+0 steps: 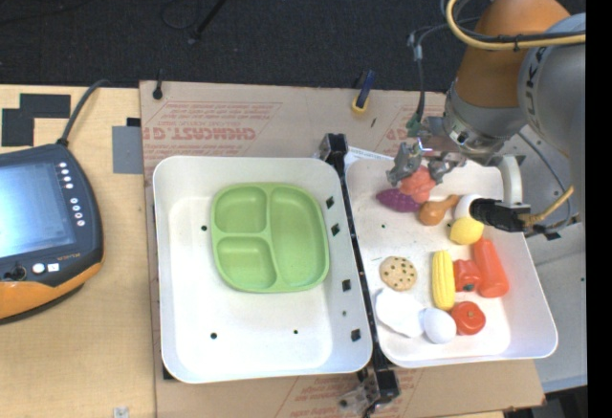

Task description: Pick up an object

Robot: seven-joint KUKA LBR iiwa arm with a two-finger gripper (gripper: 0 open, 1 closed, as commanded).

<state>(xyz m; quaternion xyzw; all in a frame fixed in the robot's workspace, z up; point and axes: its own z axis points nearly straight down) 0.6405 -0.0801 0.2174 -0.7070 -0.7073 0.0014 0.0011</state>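
The surface (96, 330) is stretching out wide below and to the left of the end effector (418, 161), and the two bins are sitting on it side by side. The left bin (186, 330) is lying well off to the end effector's left, carrying a green divided plate (269, 237) in its middle. The right bin (521, 330) is lying directly under the end effector, and the grey arm (535, 72) with its orange band is leaning in over the far end of it. A tablet-like controller (38, 220) is resting far to the left, well apart from everything else. The end effector is hovering right over a pink toy (417, 183), touching or nearly touching its top; I cannot tell how its grip is set, nor whether the toy is caught in it. Just below and left of the end effector a purple piece (397, 200) is lying against the pink toy, and just below and right a brown drumstick shape (438, 209) is lying beside it. Further down from the end effector an orange carrot (490, 268), a yellow corn cob (443, 278), a white lump (400, 312), a yellow lemon (466, 231), a cookie (398, 273), a red tomato (469, 318) and a white egg (439, 326) are clustering near one another.
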